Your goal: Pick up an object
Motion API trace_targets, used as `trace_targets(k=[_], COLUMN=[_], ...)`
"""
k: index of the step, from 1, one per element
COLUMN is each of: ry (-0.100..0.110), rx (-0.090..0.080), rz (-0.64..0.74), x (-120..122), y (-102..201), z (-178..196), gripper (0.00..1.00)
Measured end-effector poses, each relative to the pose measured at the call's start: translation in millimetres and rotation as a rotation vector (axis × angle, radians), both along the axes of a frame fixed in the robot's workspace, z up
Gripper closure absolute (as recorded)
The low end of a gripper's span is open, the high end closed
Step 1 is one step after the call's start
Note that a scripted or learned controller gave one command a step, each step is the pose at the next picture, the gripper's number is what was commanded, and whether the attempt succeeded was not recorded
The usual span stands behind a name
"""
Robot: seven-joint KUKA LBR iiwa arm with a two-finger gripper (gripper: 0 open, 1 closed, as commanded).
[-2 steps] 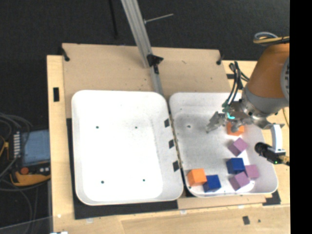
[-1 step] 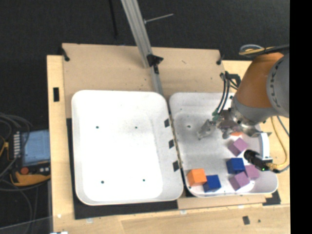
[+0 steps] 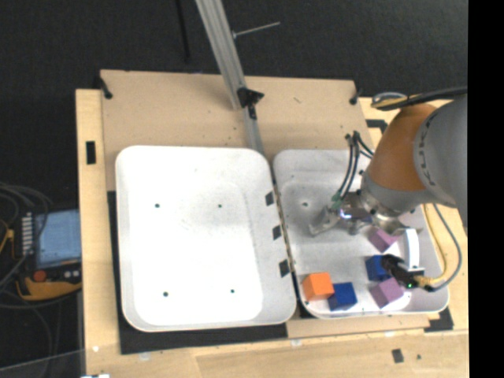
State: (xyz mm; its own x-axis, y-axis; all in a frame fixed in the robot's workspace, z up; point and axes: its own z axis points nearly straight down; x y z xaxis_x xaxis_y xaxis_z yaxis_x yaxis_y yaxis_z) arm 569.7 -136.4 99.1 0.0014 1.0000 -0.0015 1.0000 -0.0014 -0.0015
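My gripper [image 3: 324, 224] reaches down into the middle of the right bin [image 3: 303, 176], over bare white floor. Several small blocks lie in that bin's near part. An orange block [image 3: 318, 284] sits at the near left with a blue block [image 3: 343, 296] touching its right side. A second blue block [image 3: 377, 268] and a purple block [image 3: 386, 292] lie further right. Another purple block [image 3: 383, 239] sits just right of the gripper, partly under the wrist. Nothing shows between the gripper and the bin floor.
The left bin [image 3: 197, 235] stands beside the right one, with black clips [image 3: 277, 231] along the shared edge. A slanted metal rail [image 3: 224, 46] rises behind the bins. A small screen device [image 3: 55, 239] sits off the bench at the left.
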Motion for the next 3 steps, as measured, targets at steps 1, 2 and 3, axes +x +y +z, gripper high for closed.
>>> trace_targets(k=[1, 2, 3], ry=[-0.006, -0.007, -0.008], rx=[0.001, 0.0, 0.0], rz=[-0.007, 0.004, 0.004], x=[1.7, 5.9, 5.3], y=[-0.8, 4.7, -2.7], z=[13.0, 59.3, 104.8], gripper=[1.0, 1.0, 1.0])
